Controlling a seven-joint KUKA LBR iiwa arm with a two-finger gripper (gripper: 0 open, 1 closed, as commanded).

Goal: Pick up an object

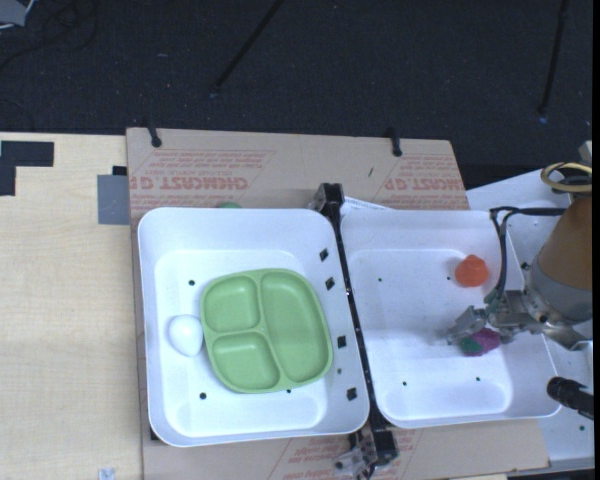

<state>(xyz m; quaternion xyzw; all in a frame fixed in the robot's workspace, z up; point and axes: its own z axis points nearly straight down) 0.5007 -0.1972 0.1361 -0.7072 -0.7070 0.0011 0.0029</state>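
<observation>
In the right bin (430,408) my gripper (480,326) is down near the floor, right of the middle, on the arm (570,258) that reaches in from the right. A small purple and green object (479,343) lies directly under the gripper's tip and is partly hidden by it. Whether the gripper has hold of it is not visible. An orange ball-like object (470,270) rests a little further back in the same bin, apart from the gripper.
The left bin (170,238) holds a green divided plate (265,328) with a small white egg-shaped object (186,335) beside its left edge. A black divider (345,308) runs between the bins. Cardboard (280,168) lies beneath them, and a black cable (500,238) loops at the right bin's far right corner.
</observation>
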